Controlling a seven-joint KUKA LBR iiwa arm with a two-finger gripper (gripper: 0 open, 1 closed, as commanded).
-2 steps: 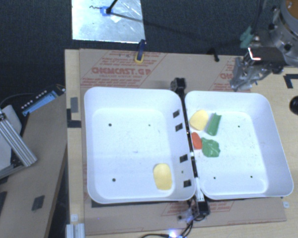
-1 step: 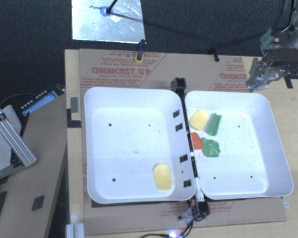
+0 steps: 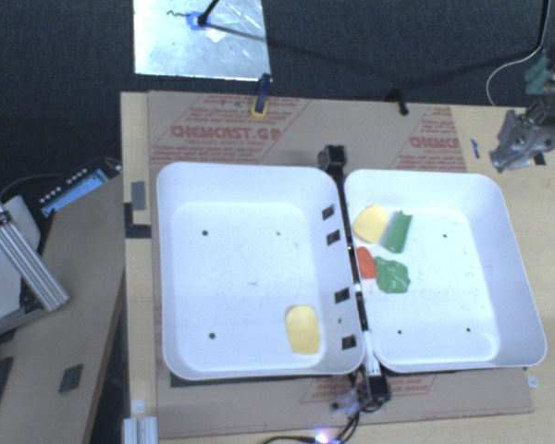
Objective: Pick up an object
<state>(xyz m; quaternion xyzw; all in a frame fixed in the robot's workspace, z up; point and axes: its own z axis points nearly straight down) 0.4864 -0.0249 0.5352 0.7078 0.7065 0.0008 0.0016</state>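
Objects for picking lie in both bins, all well apart from the gripper [image 3: 527,137], which hangs at the upper right beyond the right bin [image 3: 499,276], over the bench edge. In that bin, near its left wall, sit a pale yellow rounded piece [image 3: 371,222], a long green piece [image 3: 397,232] touching it, a small orange-red piece [image 3: 366,262] and a darker green lumpy piece [image 3: 392,276] just beside it. A yellow oval piece [image 3: 303,328] rests alone at the lower right of the left bin [image 3: 203,276]. All look smooth and plastic-like; the bins are glossy white. Whether the gripper is apart or together cannot be told: it is small, blurred and partly cut off
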